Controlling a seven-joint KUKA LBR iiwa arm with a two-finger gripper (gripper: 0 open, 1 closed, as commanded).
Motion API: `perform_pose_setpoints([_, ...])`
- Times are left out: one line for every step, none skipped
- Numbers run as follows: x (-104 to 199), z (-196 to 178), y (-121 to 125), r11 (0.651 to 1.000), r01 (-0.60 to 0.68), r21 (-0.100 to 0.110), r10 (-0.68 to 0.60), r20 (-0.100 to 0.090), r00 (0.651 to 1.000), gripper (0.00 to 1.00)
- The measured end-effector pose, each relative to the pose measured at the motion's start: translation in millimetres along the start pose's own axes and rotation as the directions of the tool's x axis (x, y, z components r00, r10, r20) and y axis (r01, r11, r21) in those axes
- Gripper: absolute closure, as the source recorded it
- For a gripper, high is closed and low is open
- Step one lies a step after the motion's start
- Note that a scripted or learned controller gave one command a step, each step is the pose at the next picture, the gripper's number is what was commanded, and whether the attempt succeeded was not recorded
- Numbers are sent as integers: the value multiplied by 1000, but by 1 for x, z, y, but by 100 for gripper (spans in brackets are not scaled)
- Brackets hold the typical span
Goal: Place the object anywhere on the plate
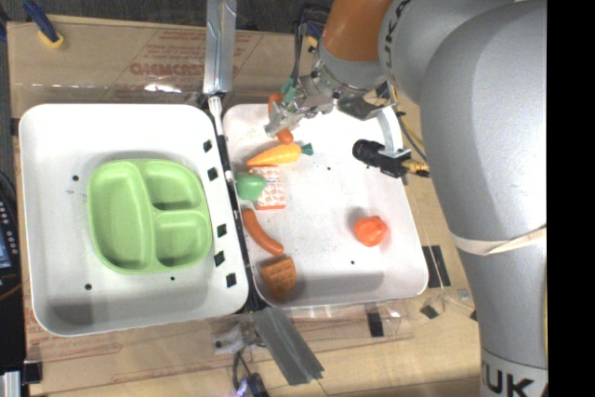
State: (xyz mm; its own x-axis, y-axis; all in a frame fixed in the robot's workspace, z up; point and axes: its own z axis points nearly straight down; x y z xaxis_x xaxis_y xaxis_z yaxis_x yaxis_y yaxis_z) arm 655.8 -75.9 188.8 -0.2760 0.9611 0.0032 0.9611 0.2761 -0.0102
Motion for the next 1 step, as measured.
perform_pose_setpoints([84,0,-35,997,73,-1,-73,1,997,100])
